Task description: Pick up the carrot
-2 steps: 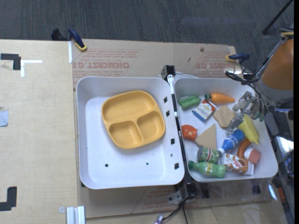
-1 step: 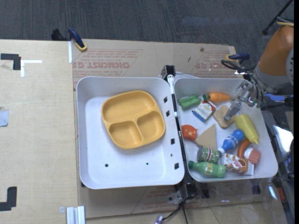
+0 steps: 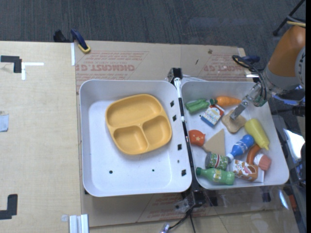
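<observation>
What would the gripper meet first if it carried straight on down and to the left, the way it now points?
Probably the tan bread slice, lying just under the gripper in the right bin. The carrot sits above that line. Depth is unclear from this slanted view.

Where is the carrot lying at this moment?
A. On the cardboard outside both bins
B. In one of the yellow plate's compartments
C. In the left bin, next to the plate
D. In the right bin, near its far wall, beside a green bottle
D: the carrot lies in the right bin close to its far wall, just right of a green bottle, while the gripper is a little to its right over a tan piece.
</observation>
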Available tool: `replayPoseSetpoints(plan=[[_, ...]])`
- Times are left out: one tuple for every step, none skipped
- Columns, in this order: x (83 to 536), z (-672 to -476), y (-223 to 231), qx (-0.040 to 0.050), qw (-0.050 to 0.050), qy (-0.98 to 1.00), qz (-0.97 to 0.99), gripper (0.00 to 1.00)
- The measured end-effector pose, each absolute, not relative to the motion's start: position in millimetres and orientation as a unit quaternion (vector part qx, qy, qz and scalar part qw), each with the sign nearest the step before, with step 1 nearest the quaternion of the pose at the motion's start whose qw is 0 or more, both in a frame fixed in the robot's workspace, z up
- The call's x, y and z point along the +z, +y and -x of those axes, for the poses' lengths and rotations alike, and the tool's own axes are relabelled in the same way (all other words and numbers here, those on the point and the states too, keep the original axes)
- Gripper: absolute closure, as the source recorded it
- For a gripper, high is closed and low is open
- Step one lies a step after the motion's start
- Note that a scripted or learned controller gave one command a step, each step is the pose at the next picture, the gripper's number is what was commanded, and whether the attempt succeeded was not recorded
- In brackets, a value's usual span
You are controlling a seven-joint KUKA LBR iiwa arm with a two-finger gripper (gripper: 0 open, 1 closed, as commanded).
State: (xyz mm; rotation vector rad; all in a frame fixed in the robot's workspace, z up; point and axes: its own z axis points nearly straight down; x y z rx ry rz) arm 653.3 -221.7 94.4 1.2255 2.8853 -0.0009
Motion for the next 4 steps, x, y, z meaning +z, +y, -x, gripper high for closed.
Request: replayPoseSetpoints(plan=[[93.8, -653.1, -196.0, 0.0000, 0.002, 0.907, -0.420, 0.00], [93.2, -656.6, -202.1, -0.0003, 0.002, 0.814, -0.581, 0.00], [90.0, -656.1, -196.8, -0.0045, -0.005, 0.703, -0.711, 0.00], [87.1, -652.8, -203.8, -0.0089, -0.020, 0.619, -0.785, 0.00]])
